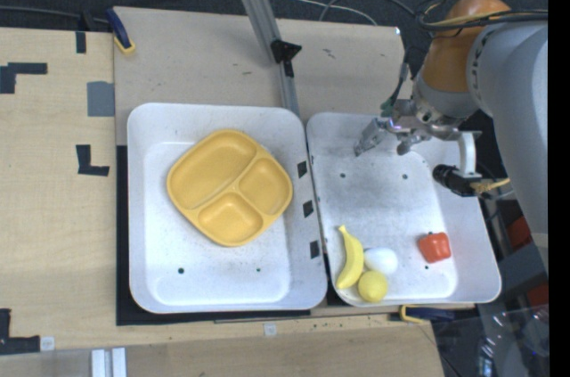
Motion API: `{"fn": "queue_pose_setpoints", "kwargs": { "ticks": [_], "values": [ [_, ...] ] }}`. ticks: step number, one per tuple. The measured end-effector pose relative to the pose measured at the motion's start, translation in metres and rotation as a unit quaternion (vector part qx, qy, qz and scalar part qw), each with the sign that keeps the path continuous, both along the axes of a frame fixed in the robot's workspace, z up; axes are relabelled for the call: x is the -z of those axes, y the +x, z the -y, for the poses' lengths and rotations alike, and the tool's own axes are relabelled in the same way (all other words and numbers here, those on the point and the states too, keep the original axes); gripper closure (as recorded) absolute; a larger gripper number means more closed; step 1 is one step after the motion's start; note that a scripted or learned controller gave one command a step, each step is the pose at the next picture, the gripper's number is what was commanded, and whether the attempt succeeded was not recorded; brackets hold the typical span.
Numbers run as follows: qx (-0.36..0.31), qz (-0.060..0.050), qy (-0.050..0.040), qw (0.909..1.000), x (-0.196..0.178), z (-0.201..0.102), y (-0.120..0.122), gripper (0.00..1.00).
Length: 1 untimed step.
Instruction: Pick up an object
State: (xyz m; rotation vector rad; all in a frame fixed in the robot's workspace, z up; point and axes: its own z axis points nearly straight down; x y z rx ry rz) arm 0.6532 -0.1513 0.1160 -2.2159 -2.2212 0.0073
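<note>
Fingers of the gripper stood spread apart with nothing between them, poised over the bare far end of the right bin, presumably so the arm could drop onto a target. Candidates lay clustered at that bin's near edge: a banana touching a white ball and a yellow ball, with a red block a little apart. A yellow divided plate sat alone in the left bin.

Banana, white egg, yellow lemon — clustered (touching), red block apart — right bin
</note>
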Motion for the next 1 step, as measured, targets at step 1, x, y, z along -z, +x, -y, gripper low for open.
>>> {"fn": "queue_pose_setpoints", "kwargs": {
  "ticks": [1],
  "values": [
    [0.0, 0.002, -0.0007, 1.0, 0.0293, -0.0009, -0.0006, 0.0]
  ]
}}
